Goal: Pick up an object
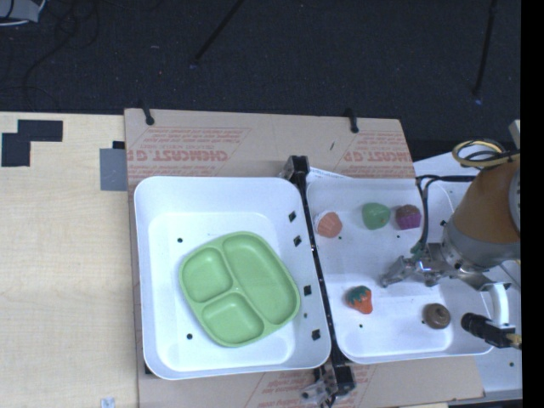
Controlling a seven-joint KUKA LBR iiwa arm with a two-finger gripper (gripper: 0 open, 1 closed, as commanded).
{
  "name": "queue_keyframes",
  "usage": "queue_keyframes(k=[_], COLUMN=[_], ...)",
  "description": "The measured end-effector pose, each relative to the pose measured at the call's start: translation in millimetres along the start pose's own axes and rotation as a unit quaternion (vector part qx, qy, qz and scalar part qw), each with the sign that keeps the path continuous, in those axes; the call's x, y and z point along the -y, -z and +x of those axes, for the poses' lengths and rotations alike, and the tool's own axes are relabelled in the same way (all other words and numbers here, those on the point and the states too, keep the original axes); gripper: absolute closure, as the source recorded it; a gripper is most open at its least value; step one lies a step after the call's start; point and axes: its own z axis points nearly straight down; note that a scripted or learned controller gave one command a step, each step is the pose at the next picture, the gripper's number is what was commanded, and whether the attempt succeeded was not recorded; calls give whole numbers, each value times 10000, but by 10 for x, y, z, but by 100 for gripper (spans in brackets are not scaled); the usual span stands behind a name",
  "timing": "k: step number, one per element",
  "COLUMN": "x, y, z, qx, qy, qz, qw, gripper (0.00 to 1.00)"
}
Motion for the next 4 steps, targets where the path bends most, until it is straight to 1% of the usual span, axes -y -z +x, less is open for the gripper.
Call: queue_keyframes(k=[1,2,3,4], x=[-4,-84,-35,-1], y=[129,728,1169,1747], z=[-12,-36,-10,-107], qx=[4,19,15,24], qy=[-14,7,8,8], qz=[-10,-51,-42,-54], qw=[10000,10000,10000,10000], gripper=[100,100,100,100])
